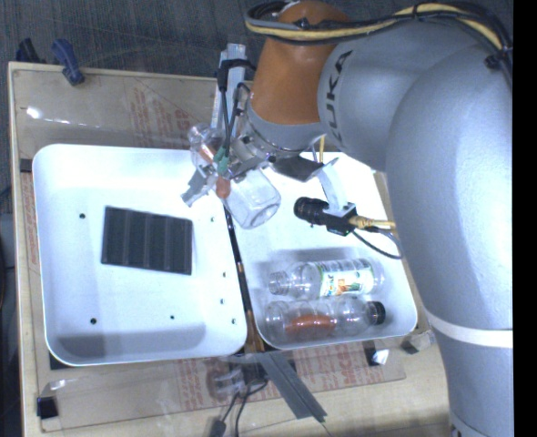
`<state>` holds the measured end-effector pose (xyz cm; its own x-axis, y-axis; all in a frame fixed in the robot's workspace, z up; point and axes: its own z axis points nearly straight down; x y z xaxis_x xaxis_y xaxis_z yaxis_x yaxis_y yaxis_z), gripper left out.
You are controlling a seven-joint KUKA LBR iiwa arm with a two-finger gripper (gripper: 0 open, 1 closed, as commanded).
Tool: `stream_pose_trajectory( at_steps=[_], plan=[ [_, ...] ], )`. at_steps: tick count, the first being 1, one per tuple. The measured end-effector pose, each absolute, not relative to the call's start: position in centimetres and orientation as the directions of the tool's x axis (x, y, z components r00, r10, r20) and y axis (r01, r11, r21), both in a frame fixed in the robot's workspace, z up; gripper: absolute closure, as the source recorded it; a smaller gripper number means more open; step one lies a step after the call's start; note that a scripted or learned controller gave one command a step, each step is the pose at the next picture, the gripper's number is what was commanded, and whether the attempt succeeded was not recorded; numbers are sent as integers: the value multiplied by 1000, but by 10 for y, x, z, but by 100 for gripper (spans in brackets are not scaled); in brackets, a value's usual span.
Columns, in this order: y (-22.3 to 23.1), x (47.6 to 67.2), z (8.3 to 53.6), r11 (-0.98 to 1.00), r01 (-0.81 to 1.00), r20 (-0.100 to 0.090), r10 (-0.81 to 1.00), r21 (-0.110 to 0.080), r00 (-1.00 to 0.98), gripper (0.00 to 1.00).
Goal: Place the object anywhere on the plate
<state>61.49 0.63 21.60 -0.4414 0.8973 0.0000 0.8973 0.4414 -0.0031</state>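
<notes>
Carry step — pincer (216, 167) at frame centre top, closed on clear cup (252, 198), above bin divide. Next: shift left, lower onto dark plate (147, 240), left bin — then release.

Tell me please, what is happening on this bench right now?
A grey KUKA arm reaches in from the right. Its claw hangs over the border between the two white bins, with a clear plastic cup right beneath it. Two plastic bottles lie in the right bin. A dark plate sits in the left bin.
</notes>
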Motion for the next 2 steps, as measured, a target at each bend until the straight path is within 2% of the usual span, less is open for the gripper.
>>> stream_pose_trajectory(
  at_steps=[1,2],
  plan=[
    [88,600,219,398,917,1,917,-8,-398,100],
    [131,526,94,75,997,-2,997,-10,-75,100]
  ],
)
